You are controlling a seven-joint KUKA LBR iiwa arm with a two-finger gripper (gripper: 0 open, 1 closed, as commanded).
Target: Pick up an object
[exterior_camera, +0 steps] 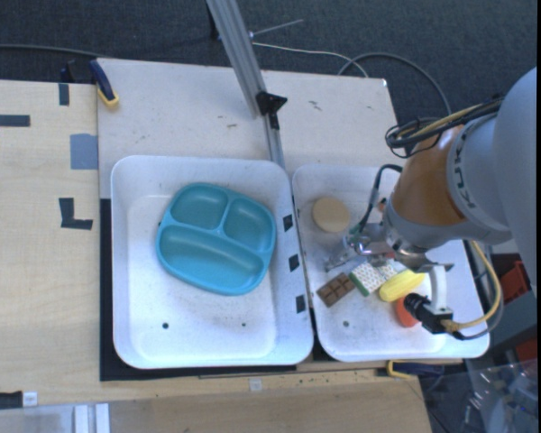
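The right bin (361, 341) holds several small things. A tan round disc (330, 213) lies near its back left. A brown chocolate bar (335, 289) lies toward the front left, with a green-and-white checkered piece (370, 278) beside it. A yellow piece (401, 284) and an orange piece (403, 314) lie further right. My gripper (356, 249) is low over the middle of this bin, just above the checkered piece and right of the disc. Nothing shows as lifted.
The left bin (135, 323) holds a blue divided plate (216, 238). A slanted metal pole (243, 52) runs down to the seam between the bins. The arm's grey and orange body (451, 188) covers the right bin's right side.
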